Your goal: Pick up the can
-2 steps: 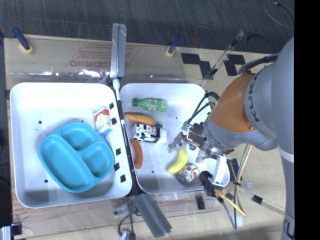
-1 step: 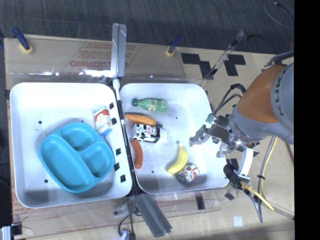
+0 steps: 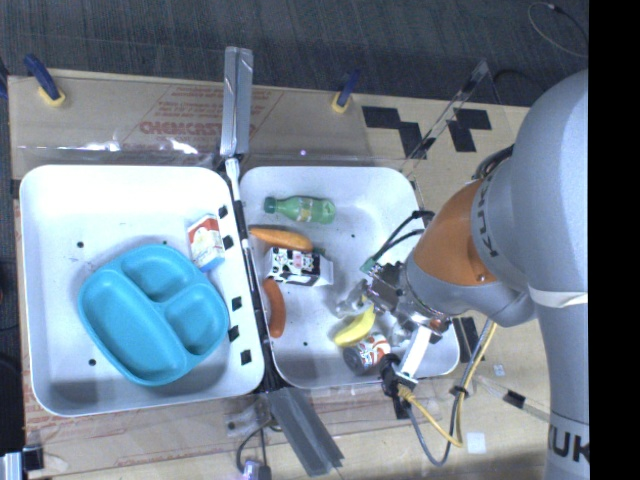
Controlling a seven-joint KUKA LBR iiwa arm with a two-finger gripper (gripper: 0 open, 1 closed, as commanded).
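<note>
Floor point(image 3: 330, 18): dark grey, ribbed like carpet, running across the top of the view.
Bench point(image 3: 120, 108): pale brown board with faint red print near its upper left.
Clamps point(image 3: 44, 80): two blue ones on the bench's far edge, one at the left, one point(image 3: 346, 90) near the middle.
Markers point(image 3: 400, 128): black square patterns on the bench at upper right.
Divider point(image 3: 236, 98): grey metal strip between the two bins, reaching past the bench's far edge.
Cable point(image 3: 560, 18): thin loop lying on the floor at upper right.
Light: even and bright, with soft shadows.
</note>
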